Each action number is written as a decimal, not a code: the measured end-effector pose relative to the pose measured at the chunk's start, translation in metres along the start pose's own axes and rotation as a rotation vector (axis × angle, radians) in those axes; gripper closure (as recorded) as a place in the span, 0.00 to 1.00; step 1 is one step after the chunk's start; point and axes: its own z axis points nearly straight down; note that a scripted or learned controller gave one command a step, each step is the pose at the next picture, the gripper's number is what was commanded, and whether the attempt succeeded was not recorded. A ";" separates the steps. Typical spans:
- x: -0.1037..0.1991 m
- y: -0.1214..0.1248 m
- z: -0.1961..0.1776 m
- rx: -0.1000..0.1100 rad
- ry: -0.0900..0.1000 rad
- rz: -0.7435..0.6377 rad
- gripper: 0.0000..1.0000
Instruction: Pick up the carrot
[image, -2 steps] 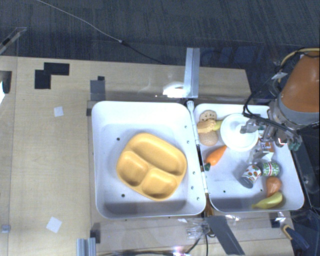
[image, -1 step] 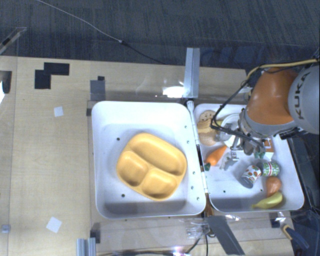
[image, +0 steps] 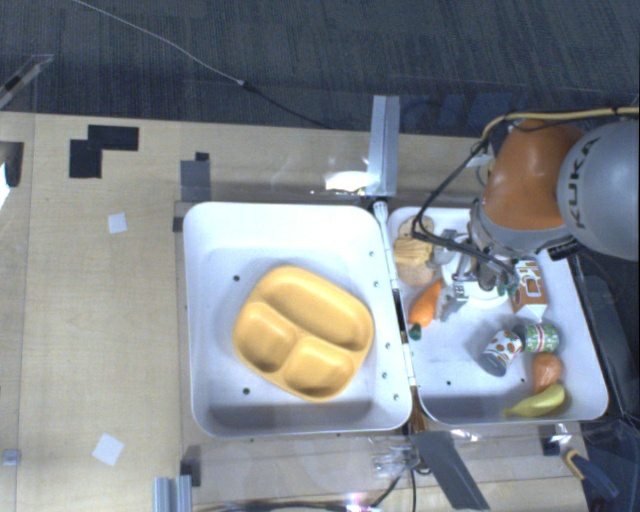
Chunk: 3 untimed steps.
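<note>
Camera view is showing you the approach step: the gripper (image: 455, 292) is hanging low in the right bin (image: 590, 400), just beside the carrot (image: 425, 304), which is lying at that bin's 9 o'clock edge, tight against the wall it shares with the left bin (image: 200, 300). The carrot is tilting, its green end pointing toward 7 o'clock and its orange body toward 1 o'clock. Nothing is sitting between the gripper's tips, so you are not holding the carrot yet; whether those tips are spread or closed, you cannot tell from this slant.

For the next move, you are probably needing a small shift toward 9 o'clock so the tips are straddling the carrot across its narrow width, then a descent and a close. The shared wall is leaving little room on the far side, so one tip may be catching it. A tan roll (image: 412, 252) is lying near the carrot at 12 o'clock; the can (image: 503, 350), the carton (image: 528, 284) and the banana (image: 537, 402) are lying well apart toward 4 o'clock. The yellow tray (image: 300, 330) is resting in the left bin.
</note>
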 end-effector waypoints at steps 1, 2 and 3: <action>0.087 0.038 -0.097 -0.010 -0.003 -0.144 0.00; 0.086 0.003 -0.001 -0.009 -0.003 -0.174 0.00; 0.058 0.006 0.003 -0.009 0.000 -0.080 0.00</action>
